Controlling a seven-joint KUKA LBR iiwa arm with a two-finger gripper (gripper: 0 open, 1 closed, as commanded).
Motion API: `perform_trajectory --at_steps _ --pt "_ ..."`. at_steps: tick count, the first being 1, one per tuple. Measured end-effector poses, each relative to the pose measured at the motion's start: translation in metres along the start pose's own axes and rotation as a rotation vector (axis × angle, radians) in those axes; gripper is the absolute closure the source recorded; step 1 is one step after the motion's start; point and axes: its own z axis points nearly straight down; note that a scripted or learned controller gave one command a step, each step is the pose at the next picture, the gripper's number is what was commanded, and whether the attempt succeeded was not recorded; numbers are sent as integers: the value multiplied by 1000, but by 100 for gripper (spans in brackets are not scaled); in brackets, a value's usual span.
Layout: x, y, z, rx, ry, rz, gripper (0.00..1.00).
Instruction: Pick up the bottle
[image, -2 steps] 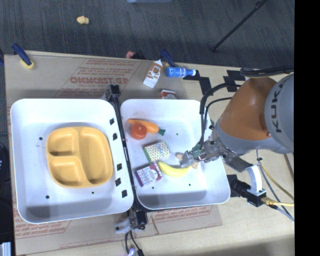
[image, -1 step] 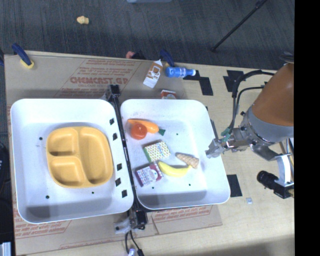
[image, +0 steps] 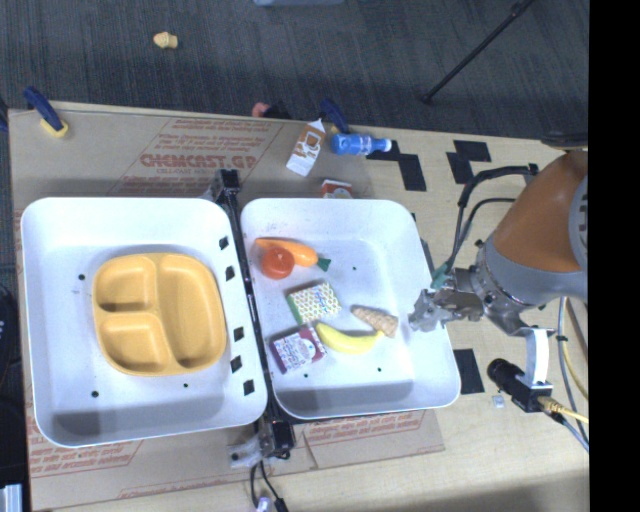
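Note:
A small blue bottle (image: 355, 144) lies on its side on the cardboard behind the right bin (image: 400, 215), outside both bins. My gripper (image: 422, 314) hangs over the right rim of the right bin, well in front of and to the right of the bottle. Nothing shows between the gripper and the bin floor. The nearest item to it is a tan cone-shaped pastry (image: 374, 319), just to its left.
The right bin also holds a carrot (image: 292, 249), a tomato (image: 277, 263), a banana (image: 346, 339), a green patterned carton (image: 313, 300) and a red pouch (image: 297, 350). A yellow divided plate (image: 160, 310) fills the left bin. A small carton (image: 306, 148) lies beside the bottle.

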Motion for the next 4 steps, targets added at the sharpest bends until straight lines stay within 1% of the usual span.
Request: perform_trajectory --at_steps 1,2,3,4 --pt "12 -1 12 0 2 394 100" --pt "14 -2 23 1 2 249 100" --pt "8 -1 26 1 3 235 100" --pt "6 0 14 -3 -1 353 100"
